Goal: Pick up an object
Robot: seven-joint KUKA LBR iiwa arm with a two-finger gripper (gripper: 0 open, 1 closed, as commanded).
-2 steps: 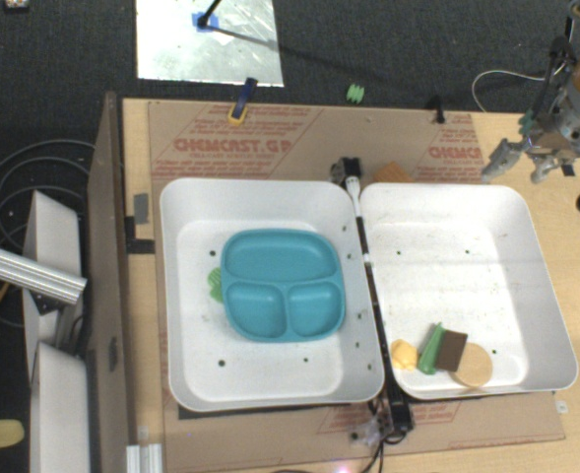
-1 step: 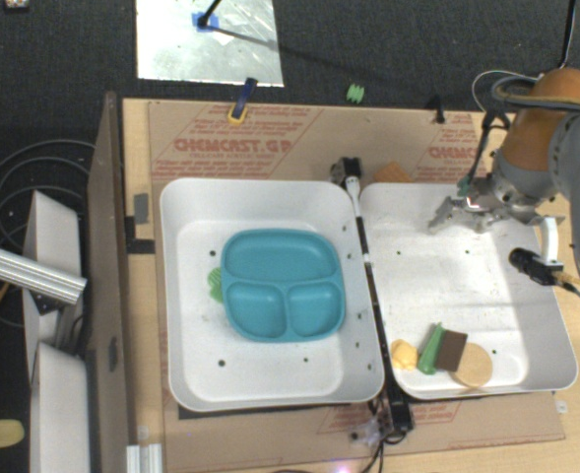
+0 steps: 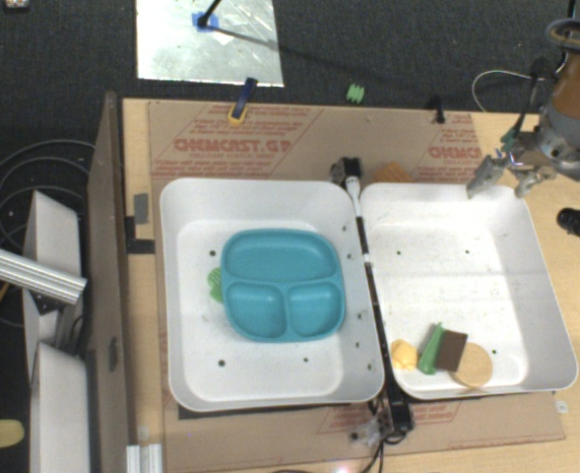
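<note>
My gripper (image 3: 501, 177) hangs over the far right corner of the right bin (image 3: 486, 254), its two fingers spread apart with nothing between them. At the near edge of that bin lies a small cluster: a yellow piece (image 3: 404, 354), a green stick (image 3: 430, 350), a brown block (image 3: 452, 349) and a tan round disc (image 3: 473, 366). These lie far from the gripper, toward the front. In the left bin (image 3: 186, 264) rests a teal divided plate (image 3: 282, 283), with a small green item (image 3: 215, 283) peeking out at its left edge.
A black divider with a clamp (image 3: 349, 172) runs between the two bins. Cardboard (image 3: 270, 136) lies under the bins. A clear plastic sheet (image 3: 209, 26) lies on the dark floor beyond. Cables (image 3: 24, 180) and a metal bar (image 3: 29, 274) are at the left.
</note>
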